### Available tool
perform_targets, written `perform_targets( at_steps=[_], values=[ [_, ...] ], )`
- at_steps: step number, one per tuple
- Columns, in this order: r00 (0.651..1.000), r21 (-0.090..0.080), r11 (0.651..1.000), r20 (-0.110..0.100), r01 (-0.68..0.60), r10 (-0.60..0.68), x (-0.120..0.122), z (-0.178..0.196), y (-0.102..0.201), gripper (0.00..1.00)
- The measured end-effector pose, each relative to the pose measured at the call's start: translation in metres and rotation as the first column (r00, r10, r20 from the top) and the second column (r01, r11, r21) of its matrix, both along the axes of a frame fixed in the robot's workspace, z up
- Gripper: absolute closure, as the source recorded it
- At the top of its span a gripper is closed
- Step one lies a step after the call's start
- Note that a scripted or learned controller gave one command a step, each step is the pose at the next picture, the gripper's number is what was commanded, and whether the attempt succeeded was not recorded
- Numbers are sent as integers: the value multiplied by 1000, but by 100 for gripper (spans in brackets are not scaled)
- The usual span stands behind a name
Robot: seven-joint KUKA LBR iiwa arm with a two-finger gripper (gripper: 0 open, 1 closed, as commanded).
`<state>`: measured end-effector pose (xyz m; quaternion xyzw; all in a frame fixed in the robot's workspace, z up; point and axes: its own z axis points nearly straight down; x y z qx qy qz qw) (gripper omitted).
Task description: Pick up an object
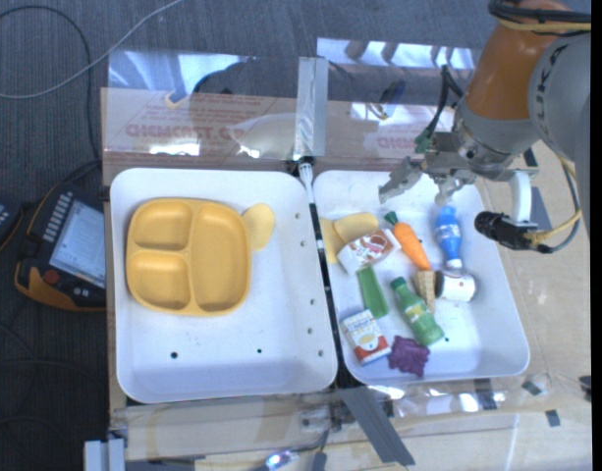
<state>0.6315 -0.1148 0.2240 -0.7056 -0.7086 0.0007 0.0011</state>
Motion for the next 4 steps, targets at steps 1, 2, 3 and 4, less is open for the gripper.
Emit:
perform_targets(
  at_steps=[1, 2, 3, 4],
  values=[
    [999, -6, 999, 38, 40, -39, -18, -102, -30, 0],
    [999, -3, 1000, 42, -29, 29, 4, -114, -40, 0],
    [989, -17, 991, 61, -133, 134, -3, -113, -43, 0],
    [984, -22, 986, 61, -167, 168, -11, -113, -43, 0]
  ],
)
